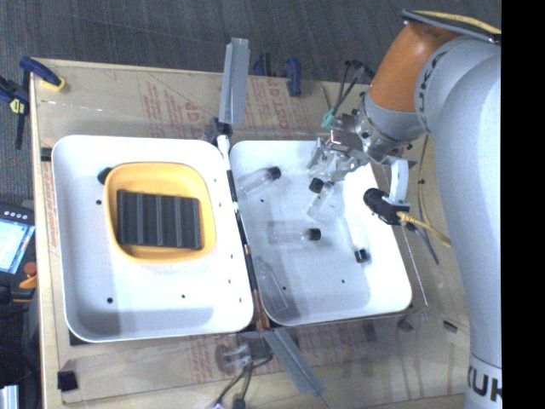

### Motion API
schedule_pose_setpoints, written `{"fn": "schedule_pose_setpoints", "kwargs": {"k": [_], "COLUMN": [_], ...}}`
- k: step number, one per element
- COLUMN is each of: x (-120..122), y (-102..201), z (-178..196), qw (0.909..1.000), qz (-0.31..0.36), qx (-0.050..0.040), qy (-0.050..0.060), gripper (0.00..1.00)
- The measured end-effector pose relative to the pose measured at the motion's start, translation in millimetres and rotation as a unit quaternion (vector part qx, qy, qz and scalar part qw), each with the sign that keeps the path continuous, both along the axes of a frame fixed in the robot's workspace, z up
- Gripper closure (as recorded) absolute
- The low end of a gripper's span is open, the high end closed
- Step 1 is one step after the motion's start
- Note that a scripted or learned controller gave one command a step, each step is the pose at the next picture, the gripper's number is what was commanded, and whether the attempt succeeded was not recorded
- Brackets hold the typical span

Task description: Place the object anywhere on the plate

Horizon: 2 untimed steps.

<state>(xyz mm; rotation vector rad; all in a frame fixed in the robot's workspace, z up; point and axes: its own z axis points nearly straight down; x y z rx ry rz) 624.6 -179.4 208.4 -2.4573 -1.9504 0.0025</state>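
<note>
A yellow plate (158, 175) with a dark ridged insert lies in the left bin (85, 296). Several clear plastic vials with black caps lie in the right bin (383, 288): one (255, 181) at its upper left, one (292, 233) in the middle, one (271, 285) near its lower left. My gripper (326, 174) hangs low over the upper part of the right bin. A further vial (327, 201) with a black cap lies right below the gripper; whether they touch cannot be told.
A small black cap (361, 256) sits at the right bin's right side. The grey arm with its orange band (409, 66) comes in from the right over the bin's upper right corner. Clamps and cables stand behind the bins.
</note>
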Motion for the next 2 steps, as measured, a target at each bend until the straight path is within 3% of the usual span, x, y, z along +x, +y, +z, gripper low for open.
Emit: {"fn": "schedule_pose_setpoints", "kwargs": {"k": [1,2], "x": [32,32], "y": [79,128], "z": [7,55], "qw": [0.9991,0.9921], "qz": [0.043,0.126], "qx": [-0.0005,-0.0010], "qy": [-0.001,-0.001], "gripper": [1.00,1.00]}}
